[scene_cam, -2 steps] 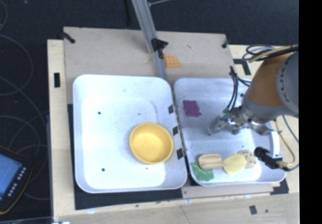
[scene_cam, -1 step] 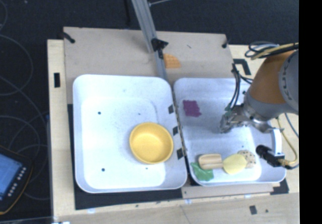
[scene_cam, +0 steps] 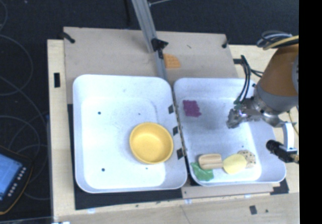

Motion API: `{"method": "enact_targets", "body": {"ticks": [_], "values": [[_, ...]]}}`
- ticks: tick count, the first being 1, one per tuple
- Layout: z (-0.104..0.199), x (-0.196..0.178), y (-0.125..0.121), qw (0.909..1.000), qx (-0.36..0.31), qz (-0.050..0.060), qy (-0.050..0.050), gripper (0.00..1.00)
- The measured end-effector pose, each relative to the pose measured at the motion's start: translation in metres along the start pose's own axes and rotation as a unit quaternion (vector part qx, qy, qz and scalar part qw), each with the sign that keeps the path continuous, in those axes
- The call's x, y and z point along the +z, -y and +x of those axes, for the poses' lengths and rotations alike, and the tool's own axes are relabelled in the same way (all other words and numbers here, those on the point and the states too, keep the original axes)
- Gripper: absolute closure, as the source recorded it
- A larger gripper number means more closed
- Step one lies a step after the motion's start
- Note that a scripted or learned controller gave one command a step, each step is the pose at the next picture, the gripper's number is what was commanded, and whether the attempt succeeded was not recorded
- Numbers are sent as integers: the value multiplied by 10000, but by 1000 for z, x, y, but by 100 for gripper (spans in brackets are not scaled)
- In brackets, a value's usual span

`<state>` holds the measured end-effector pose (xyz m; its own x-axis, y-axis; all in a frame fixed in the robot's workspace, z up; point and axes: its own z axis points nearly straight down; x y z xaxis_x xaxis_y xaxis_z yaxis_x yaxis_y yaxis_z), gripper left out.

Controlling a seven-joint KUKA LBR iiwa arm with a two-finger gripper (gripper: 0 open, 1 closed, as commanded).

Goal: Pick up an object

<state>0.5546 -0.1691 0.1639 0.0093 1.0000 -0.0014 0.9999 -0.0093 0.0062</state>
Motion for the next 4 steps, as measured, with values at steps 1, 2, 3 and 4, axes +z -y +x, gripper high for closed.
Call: {"method": "enact_targets", "body": {"ticks": [1,2,3,4], "values": [[-1,-65,-1,10000,-63,-16,7,100],[-2,-86,-2,10000,-71,8,-2,100],[41,-87,-3,10000,-81,20,-11,100],[92,-76,-9,10000,-80,25,-7,100]]}}
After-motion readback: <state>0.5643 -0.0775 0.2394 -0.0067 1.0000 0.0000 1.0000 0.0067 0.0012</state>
